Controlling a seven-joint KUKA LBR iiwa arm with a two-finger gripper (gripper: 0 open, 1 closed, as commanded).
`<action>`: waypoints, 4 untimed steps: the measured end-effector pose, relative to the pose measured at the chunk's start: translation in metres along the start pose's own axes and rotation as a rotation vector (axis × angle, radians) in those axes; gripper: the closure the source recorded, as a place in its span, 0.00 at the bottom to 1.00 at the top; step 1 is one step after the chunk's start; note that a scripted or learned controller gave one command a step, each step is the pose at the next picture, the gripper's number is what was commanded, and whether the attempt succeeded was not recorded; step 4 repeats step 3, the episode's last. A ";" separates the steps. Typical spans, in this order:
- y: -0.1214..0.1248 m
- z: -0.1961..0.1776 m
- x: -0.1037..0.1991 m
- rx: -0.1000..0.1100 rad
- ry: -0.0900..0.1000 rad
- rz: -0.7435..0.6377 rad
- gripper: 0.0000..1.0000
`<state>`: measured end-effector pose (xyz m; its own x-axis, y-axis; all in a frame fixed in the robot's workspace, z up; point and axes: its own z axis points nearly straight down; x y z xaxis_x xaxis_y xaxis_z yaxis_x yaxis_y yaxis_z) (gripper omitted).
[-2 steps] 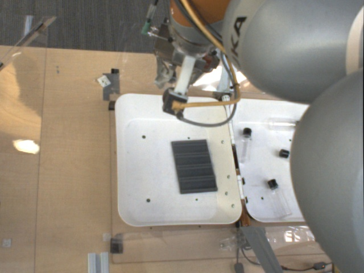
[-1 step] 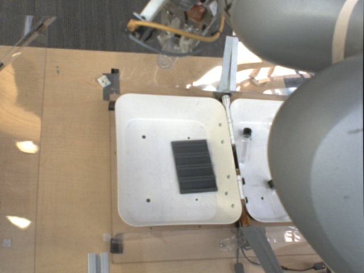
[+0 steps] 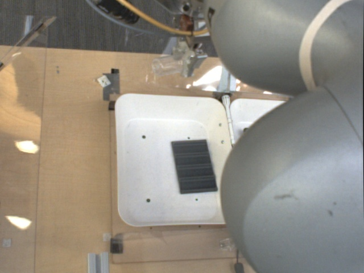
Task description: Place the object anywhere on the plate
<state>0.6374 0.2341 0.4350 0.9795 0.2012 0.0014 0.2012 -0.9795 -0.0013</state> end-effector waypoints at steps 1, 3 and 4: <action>0.005 0.083 0.023 -0.001 -0.004 -0.009 1.00; -0.002 0.256 -0.001 -0.001 0.001 -0.484 1.00; -0.002 0.256 -0.001 -0.001 0.001 -0.484 1.00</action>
